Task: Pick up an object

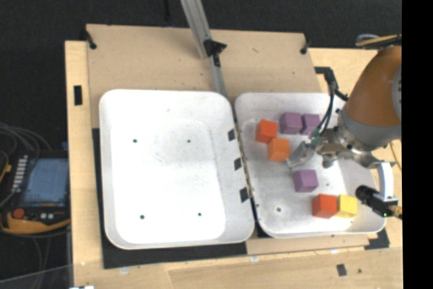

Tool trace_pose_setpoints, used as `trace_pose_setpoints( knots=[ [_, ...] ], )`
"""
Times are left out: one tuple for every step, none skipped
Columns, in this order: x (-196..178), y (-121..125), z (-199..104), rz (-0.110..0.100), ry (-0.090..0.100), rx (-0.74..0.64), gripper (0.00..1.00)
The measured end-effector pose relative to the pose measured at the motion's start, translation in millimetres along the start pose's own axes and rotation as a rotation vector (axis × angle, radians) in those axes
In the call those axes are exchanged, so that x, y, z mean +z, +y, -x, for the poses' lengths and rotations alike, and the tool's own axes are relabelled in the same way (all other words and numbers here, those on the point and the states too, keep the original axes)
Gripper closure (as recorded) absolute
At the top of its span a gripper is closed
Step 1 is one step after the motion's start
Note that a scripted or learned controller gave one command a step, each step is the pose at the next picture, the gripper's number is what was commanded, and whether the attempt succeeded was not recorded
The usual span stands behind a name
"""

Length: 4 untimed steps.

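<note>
Nearest, a red cube (325,205) touches a yellow cube (348,206) in the right bin (270,223). Orange (272,140) and purple blocks (305,179) surround the gripper (306,154); jaw state cannot be told.

The left bin (169,166) gives wide free room; in the right bin (284,221), seven blocks (304,179) crowd the passage.

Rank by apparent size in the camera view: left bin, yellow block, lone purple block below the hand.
1. Left bin, by far the largest.
2. Lone purple block.
3. Yellow block, slightly smaller-looking, though close enough to be unsure.
</note>
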State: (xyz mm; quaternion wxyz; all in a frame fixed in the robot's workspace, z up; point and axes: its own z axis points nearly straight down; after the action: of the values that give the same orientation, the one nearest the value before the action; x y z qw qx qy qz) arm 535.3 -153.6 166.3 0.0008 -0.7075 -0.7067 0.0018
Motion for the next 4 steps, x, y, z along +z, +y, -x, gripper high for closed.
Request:
trace_pose_setpoints(
  knots=[
    [54.5, -4.9, 10.9, -0.001, 0.000, 0.000, 0.00],
    [68.5, -3.9, 12.8, 0.006, -0.002, 0.000, 0.00],
    [56.9, -2.9, 13.4, 0.010, 0.000, 0.006, 1.00],
    [12.3, 4.0, 13.2, 0.009, 0.000, -0.004, 1.00]
  ],
)
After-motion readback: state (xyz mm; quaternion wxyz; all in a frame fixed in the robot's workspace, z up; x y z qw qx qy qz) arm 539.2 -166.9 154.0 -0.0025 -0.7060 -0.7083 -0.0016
